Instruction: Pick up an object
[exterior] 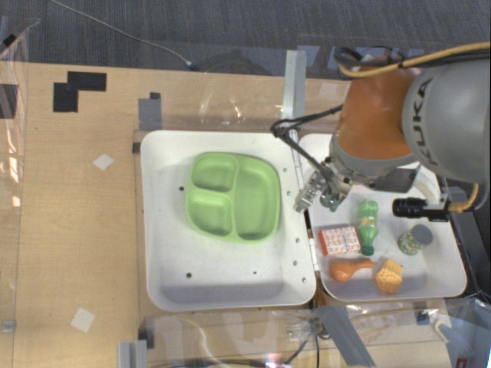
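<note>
**Gripper over right bin, upper left corner**

Arm (pixel 383 117) enters from the right. Gripper (pixel 321 192) hangs above the inner edge of the right bin (pixel 456 282); state of the fingers cannot be told, nothing visibly between them. Right bin contents: green bottle (pixel 368 226), red-and-white box (pixel 339 241) touching it, orange drumstick toy (pixel 349 267), yellow corn piece (pixel 389 276), grey round can (pixel 415 240). Left bin (pixel 165 228) holds a green divided plate (pixel 234 196). Both bins sit on the desk (pixel 69 228).

A robotics lab: taped bench (pixel 69 228), white bins (pixel 165 282), loose cables (pixel 115 31).
</note>
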